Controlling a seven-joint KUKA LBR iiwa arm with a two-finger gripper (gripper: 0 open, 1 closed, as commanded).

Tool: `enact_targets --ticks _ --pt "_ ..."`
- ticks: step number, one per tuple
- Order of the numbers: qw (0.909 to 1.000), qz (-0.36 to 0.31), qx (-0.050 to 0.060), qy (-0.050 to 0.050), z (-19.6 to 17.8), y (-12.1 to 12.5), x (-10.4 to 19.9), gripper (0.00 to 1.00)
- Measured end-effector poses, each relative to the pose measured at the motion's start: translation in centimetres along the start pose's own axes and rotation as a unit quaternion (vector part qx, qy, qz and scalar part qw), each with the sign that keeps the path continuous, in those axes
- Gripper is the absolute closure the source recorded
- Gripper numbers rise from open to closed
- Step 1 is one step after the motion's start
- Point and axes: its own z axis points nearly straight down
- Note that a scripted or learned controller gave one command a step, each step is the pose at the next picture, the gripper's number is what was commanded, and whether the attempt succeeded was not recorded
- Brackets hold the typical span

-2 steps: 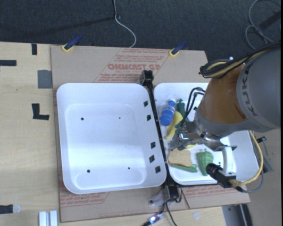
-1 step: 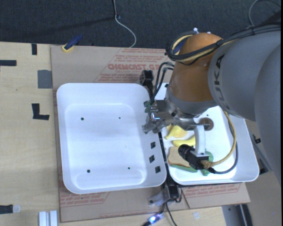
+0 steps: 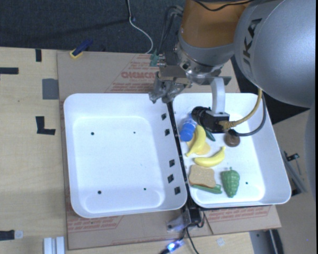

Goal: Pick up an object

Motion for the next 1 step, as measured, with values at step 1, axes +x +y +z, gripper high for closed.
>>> enact_targets --ticks 1 --pt "0.9999 0.002 0.011 -0.002 3.37 -3.17 3.92 1.0"
